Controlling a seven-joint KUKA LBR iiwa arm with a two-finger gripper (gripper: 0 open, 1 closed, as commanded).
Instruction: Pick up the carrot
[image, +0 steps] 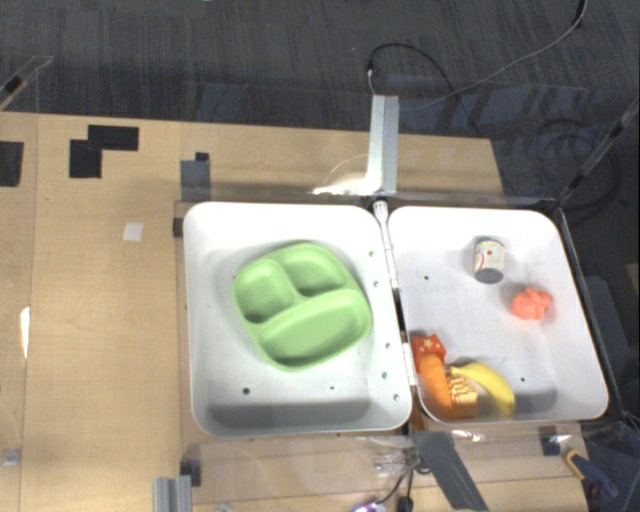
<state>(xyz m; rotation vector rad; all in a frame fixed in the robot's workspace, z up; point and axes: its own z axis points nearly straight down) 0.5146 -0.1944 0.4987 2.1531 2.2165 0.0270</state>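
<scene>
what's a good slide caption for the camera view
Carrot beside a banana in the right bin; green divided plate in the left bin.
</scene>
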